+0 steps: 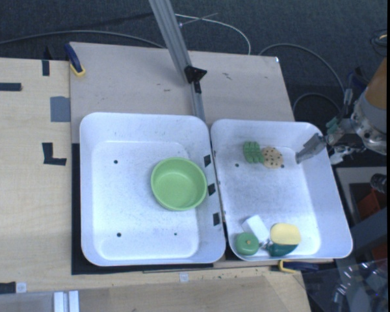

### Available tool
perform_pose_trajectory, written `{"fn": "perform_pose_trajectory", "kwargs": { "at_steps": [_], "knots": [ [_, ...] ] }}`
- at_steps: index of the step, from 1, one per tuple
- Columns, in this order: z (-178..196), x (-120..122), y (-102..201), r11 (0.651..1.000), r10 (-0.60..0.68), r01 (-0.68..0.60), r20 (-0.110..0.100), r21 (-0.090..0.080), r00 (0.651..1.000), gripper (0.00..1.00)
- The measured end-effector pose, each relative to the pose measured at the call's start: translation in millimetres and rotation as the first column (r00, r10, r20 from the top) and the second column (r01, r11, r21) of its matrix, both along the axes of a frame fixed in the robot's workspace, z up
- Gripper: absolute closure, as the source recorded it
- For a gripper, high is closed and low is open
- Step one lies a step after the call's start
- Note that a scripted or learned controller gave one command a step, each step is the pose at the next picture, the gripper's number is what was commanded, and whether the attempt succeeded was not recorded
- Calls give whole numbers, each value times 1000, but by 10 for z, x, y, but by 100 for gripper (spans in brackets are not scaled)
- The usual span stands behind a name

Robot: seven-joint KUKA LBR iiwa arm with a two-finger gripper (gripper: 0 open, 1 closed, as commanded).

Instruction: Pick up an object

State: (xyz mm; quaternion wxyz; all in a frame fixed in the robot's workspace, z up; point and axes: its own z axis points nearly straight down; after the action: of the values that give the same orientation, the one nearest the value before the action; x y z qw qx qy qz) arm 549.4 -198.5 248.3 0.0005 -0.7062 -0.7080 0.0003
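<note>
Clearly nothing is picked up yet: the gripper [310, 149] hangs at the right bin's [266, 194] far right rim, and whether it is spread or closed I cannot tell — it reads as one grey wedge at this slant. Candidates for the pick lie in that right bin. A green ridged piece [251, 152] and a tan dotted disc [271, 156] sit touching each other near the back, just left of the gripper. At the front edge a white block [255, 226], a green round toy [247, 244] and a yellow object [285, 234] on a teal base crowd together.

My worry is the crowding. A descent on the back pair could catch both or nudge one aside, since they touch. The front cluster is worse — pieces packed against the bin wall leave little room for a closing grasp, and a rounded toy may squirt out. Starting so near the rim, the arm could also clip the bin wall.

The left bin [117, 194] holds a green bowl [179, 184] near its middle. Both bins are white and speckled, resting on a pale bench [130, 77] with dark tape marks [49, 153] on the wooden surface to the left. A metal pole [172, 31] slants in from above, and cables [234, 31] trail over dark flooring behind.
</note>
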Motion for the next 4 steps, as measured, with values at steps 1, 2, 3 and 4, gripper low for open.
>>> {"fn": "perform_pose_trajectory", "kwargs": {
  "at_steps": [1, 2, 3, 4],
  "knots": [
    [0, 0, 0, 1000, 0, 0, 0, 0, 1000, 0],
    [-435, -26, 0, 1000, -2, 2, -5, 0, 1000, 0],
    [-1084, -60, 4, 1000, -1, 1, -7, 1, 1000, 0],
    [-1614, -64, 11, 1000, -1, 1, 0, -2, 1000, 0]
  ]
}}
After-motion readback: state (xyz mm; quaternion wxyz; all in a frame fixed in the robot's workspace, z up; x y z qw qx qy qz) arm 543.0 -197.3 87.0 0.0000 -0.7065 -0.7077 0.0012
